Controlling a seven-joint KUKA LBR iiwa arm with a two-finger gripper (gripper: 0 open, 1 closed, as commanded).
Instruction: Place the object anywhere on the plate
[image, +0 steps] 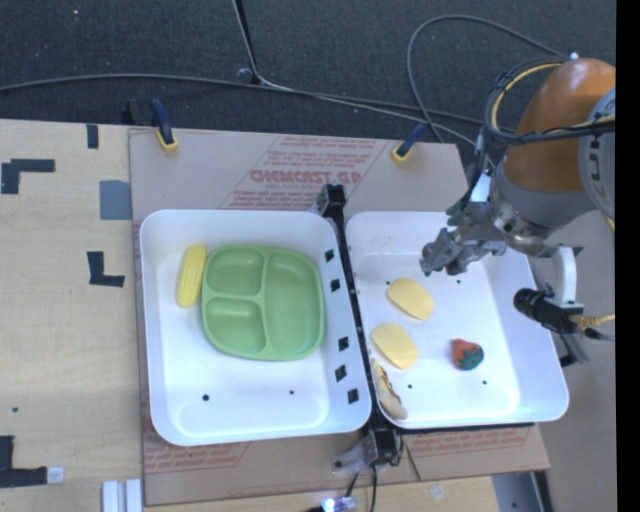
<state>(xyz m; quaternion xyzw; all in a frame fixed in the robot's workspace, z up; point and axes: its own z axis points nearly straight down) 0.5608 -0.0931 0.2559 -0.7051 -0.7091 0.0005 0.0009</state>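
The gripper (443, 257) is hovering over the right bin (520, 400); whether it is gripping anything cannot be told. A corn cob (190, 275) is lying beside the green divided plate (264, 302) in the left bin (165, 400).

The divided plate (263, 303) is light green and the corn cob (190, 275) beside it yellow. Below the jaws, two pale yellow pieces (410, 298) and a red-and-green object (466, 353) lie in a white bin (530, 395).

My fingers (440, 262): blurred, gap unreadable. My arm (560, 120): cut off at right edge. Item (389, 396) by divider: unidentifiable.
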